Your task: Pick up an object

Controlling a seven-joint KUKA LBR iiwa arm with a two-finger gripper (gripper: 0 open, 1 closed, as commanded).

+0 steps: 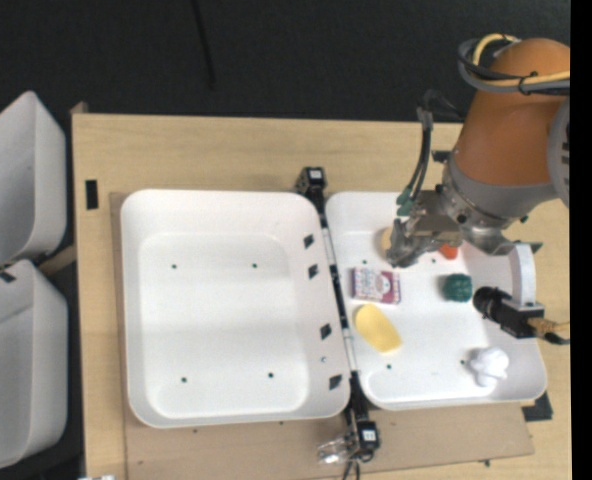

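While end effector grip unreadable — right bin holds pouch, yellow piece.

Orange-banded grey arm, perhaps cabled

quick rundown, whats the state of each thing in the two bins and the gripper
gripper: low in the right bin, above the card; nothing seen held.
pink card: lying flat, free.
yellow object: resting on the bin floor, just below the card.
green object: resting, untouched.
white object: resting near the bin's lower right corner.
orange object: partly hidden by the arm.
right bin: holds all the objects.
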